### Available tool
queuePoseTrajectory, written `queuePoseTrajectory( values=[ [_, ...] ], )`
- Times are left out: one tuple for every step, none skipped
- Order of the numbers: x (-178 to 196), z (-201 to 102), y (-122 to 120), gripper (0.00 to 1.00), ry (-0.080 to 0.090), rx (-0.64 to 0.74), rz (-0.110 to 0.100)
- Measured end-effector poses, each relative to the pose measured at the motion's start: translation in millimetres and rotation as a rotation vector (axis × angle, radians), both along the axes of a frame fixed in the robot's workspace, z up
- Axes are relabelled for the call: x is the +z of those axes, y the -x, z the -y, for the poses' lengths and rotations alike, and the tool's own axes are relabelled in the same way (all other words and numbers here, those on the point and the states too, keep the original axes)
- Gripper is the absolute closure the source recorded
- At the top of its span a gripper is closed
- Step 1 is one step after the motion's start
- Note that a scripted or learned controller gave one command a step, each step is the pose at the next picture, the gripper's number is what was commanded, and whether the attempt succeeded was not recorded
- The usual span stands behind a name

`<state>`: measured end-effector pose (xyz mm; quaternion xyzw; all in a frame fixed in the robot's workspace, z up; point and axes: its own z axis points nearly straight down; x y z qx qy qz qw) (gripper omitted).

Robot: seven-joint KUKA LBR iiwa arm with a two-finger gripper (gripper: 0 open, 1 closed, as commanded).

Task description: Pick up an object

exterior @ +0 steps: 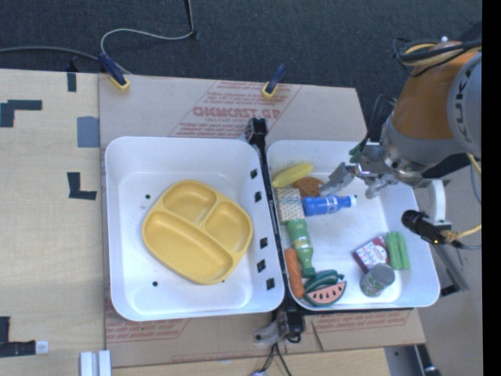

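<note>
My gripper (356,184) hangs over the back of the right bin (427,288), fingers spread open and nothing between them. Just below and to its left lies a blue bottle (325,204) with a white cap. A yellow banana (291,174) and a brown item (311,186) lie left of the fingers. Along the bin's left wall sit a checkered packet (290,206), a green bottle (299,241) and a carrot (293,266). At the front are a watermelon slice (325,291), a tin can (377,280), a purple packet (370,253) and a green piece (398,251).
The left bin (125,163) holds a yellow divided plate (197,229). A black divider with clips (262,202) runs between the bins. Bare white floor shows in the middle of the right bin, right of the blue bottle.
</note>
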<state>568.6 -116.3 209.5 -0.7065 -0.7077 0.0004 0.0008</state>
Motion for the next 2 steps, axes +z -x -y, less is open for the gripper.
queuePoseTrajectory(
  values=[
    [-88.6,8.1,20.2,0.00,0.000,-0.001,-0.002],
    [-122.7,-2.2,14.1,0.00,0.011,-0.006,0.009]
  ],
)
